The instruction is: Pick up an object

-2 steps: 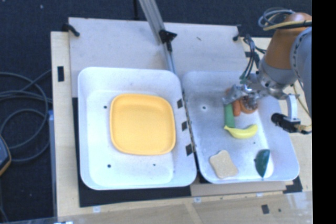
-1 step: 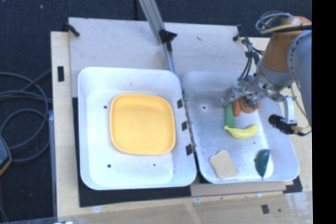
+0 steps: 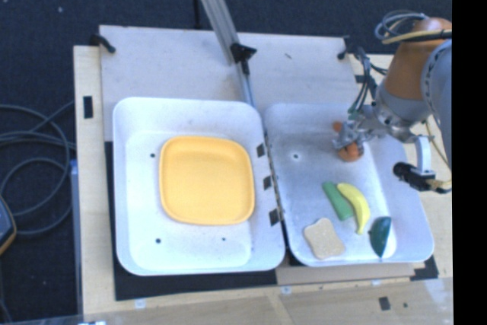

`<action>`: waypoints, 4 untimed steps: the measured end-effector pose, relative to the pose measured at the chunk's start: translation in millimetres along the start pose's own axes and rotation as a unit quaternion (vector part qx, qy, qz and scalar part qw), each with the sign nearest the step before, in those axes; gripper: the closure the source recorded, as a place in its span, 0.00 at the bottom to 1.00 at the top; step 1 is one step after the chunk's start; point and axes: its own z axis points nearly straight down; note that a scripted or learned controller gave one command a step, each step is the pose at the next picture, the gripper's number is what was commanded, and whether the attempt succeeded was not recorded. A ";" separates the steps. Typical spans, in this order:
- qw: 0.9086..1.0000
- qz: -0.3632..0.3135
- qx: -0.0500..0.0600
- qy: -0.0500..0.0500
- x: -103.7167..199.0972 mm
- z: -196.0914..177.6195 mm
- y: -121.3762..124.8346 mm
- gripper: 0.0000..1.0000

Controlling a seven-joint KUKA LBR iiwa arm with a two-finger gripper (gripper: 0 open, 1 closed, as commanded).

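- The end effector (image 3: 348, 139) sits low in the right bin (image 3: 304, 129), in its upper right part, directly over a small orange object (image 3: 350, 152).
- The orange object peeps out just below the end effector's tip, touching it or all but touching it. The view is too small to tell whether it is released or clenched, or whether it has the object at all.
- The orange object looks roundish, so no long axis can be read from it; part of it is covered by the tip.
- The arm (image 3: 411, 84) comes in from the right and bends down steeply, which fits a top-down approach to a thing lying on the bin floor.
- Below the end effector and a little to its right lie a green piece (image 3: 335, 200) and a yellow banana (image 3: 356, 205), side by side and touching; both have their long axes running from upper left to lower right.
- Further below lie a tan bread slice (image 3: 325, 238) and a teal object (image 3: 380, 234), well apart from the end effector.
- Far to the left of the end effector, the left bin (image 3: 137, 164) carries a yellow plate (image 3: 206, 180) lying flat.
- Both bins rest on the worktop (image 3: 175, 57). My judgement: the orange object is the present target, and a lift would test the grip.
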 end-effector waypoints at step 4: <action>1.000 -0.001 0.006 0.003 96.7 -100.9 -30.3 1.00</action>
